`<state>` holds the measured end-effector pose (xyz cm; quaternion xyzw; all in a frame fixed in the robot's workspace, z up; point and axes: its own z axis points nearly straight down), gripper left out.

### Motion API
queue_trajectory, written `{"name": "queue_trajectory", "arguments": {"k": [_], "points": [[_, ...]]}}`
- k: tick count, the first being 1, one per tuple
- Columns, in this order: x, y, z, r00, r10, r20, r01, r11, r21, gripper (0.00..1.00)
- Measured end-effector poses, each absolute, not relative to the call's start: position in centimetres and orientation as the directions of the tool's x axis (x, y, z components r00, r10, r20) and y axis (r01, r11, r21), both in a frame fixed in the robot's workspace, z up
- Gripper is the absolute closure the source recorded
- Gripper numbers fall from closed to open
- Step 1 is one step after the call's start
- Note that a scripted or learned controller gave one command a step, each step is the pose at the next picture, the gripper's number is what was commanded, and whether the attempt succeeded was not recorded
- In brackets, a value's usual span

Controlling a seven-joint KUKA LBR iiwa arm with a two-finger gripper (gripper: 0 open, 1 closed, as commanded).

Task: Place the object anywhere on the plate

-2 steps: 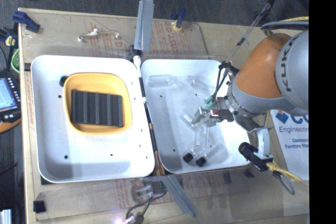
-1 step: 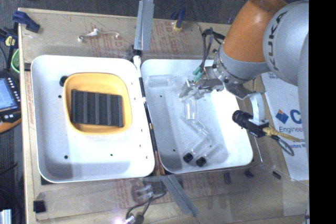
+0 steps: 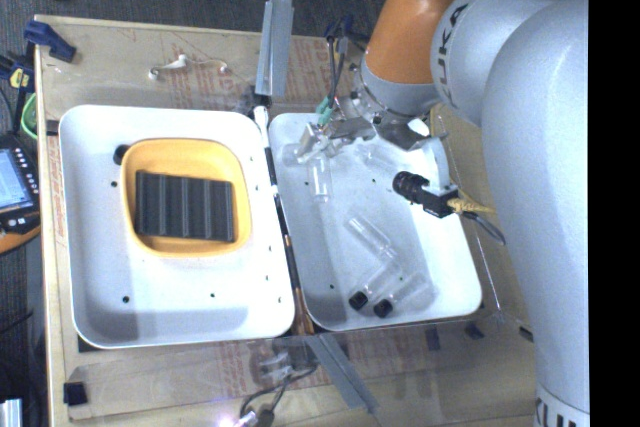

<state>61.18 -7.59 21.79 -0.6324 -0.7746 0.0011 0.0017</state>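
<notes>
- Left of the claw [image 3: 318, 140] as you view it, in the left bin [image 3: 80, 215], sits the yellow plate [image 3: 140, 160]. It bears a dark ribbed block [image 3: 185, 205] whose long axis runs left to right across the plate.
- The claw hangs over the far end of the right bin [image 3: 460, 285]. You cannot tell whether it is open or closed.
- Below the claw in your view, toward that bin's near end, lie clear tube-like pieces [image 3: 372, 237] with black caps [image 3: 357, 299]. They lie aslant and well apart from the claw.
- If the block is your object, it reads as placed.
- If a clear piece is your object, the claw probably has to come down the bin toward the near wall first. It would then carry left over the join between the bins to reach the plate.
</notes>
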Motion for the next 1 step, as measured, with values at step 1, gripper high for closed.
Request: {"name": "queue_trajectory", "arguments": {"k": [1], "points": [[61.42, -0.91, 19.12, -0.377, 0.926, 0.002, 0.926, 0.377, -0.004, 1.00]]}}
